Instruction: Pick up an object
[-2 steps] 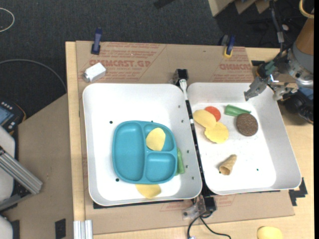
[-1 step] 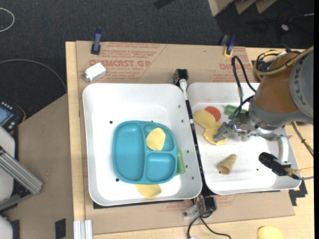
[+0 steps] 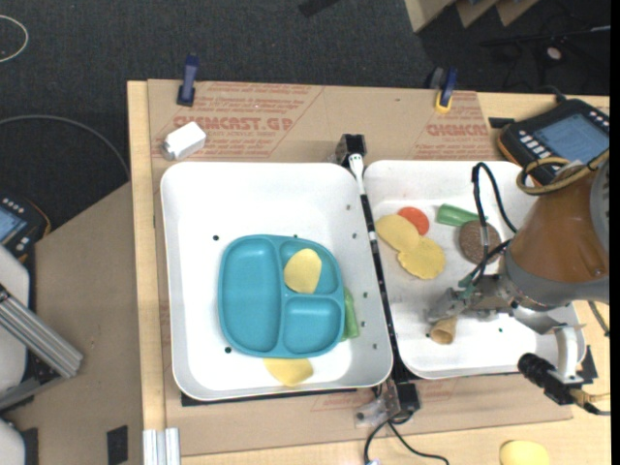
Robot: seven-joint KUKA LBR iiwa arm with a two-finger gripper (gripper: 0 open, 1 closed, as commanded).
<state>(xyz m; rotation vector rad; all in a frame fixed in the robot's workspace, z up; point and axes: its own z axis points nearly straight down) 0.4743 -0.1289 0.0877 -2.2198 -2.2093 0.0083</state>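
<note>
Two bins on the bench, and the action is in the right bin, where the arm is down low with the gripper right over a small tan piece near the front wall. That piece looks like the target. Are the fingers apart or together? I cannot tell; they're a dark blur from this angle, and nothing is plainly between them.

The risks, as I judge them: the tan piece sits just below and in front of the fingertips, so a close could catch its edge and flick it away. It's small and looks rounded, so it may roll or slip out on the lift. A descent that is a touch off would press into the bin floor instead.

Around it: two yellow pieces lie further back, touching each other, with a red piece, a green piece and a brown piece near them. All are apart from the target, so nothing crowds the grasp.

Over in the left bin there's a blue tray with a yellow chip in one compartment and another yellow bit just in front of the tray.
</note>
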